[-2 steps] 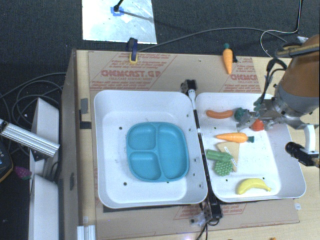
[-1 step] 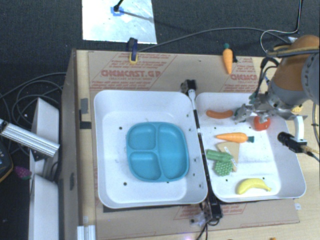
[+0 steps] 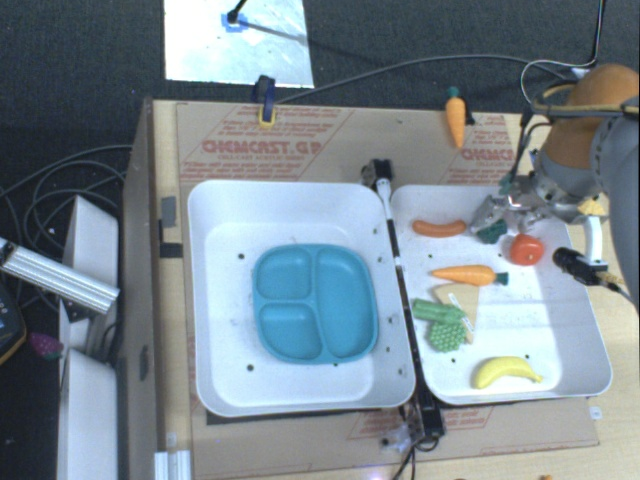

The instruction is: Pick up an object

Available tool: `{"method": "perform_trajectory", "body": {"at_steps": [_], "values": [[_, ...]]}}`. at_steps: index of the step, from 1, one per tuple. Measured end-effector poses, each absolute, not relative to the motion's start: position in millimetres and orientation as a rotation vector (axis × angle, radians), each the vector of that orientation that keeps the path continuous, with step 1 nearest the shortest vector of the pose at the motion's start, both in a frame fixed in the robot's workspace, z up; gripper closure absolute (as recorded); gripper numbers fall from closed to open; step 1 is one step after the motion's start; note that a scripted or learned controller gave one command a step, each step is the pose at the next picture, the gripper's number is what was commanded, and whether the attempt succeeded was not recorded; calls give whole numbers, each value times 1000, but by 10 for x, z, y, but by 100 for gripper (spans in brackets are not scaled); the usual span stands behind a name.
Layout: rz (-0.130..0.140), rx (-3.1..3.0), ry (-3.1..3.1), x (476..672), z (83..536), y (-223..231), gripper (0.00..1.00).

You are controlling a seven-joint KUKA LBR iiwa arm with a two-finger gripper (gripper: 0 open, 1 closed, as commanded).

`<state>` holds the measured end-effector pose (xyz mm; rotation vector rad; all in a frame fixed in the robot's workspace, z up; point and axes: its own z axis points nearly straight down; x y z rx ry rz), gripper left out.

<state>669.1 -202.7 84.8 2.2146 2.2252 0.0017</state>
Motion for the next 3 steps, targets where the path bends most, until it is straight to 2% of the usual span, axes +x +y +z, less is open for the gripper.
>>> {"method": "perform_trajectory", "body": {"at_steps": [1,2,3], "values": [[4,2208,2225,6705,968,-2029,100],[6,2213,2225,6540,1618,-1502,100],[4,2215,2226,6031,1978,-803,100]]}}
